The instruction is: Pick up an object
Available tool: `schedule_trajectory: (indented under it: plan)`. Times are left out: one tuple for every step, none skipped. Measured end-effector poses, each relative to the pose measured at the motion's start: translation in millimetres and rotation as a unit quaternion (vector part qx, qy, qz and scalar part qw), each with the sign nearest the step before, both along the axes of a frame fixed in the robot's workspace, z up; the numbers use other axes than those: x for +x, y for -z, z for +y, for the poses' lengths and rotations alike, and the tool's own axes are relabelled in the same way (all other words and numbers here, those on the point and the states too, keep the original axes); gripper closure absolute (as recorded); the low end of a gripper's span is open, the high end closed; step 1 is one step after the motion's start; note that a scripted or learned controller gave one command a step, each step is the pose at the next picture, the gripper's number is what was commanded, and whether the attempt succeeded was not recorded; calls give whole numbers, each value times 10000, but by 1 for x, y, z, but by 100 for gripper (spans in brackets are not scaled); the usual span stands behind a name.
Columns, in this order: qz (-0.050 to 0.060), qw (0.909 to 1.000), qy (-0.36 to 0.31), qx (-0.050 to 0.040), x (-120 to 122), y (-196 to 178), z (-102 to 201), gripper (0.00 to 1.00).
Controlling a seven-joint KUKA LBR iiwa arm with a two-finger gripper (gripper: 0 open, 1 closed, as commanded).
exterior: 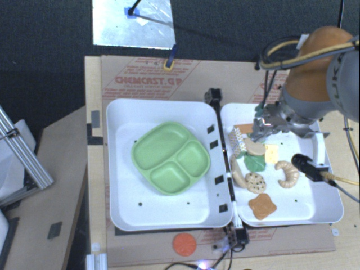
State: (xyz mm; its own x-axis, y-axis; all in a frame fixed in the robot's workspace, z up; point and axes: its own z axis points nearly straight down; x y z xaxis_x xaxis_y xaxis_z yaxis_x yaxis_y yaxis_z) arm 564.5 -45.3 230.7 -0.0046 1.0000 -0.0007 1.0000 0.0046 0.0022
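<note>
Over the right bin [323,210] — gripper [260,129] low, near the beige piece [254,148].

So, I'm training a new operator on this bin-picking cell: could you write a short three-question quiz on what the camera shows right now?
1. True or false: the green divided plate lies in the right bin.
2. Which item lies nearest the front edge of the right bin: (a) croissant, (b) orange cracker, (c) cheese slice?
3. Fill in: the gripper hangs over the ___ bin.

Key: 1 false, it lies in the left bin; 2 b; 3 right.
</note>
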Motion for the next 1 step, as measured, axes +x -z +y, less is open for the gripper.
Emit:
schedule_trajectory:
  plan:
    - [7,10000,-6,4,-4,-3,8,100]
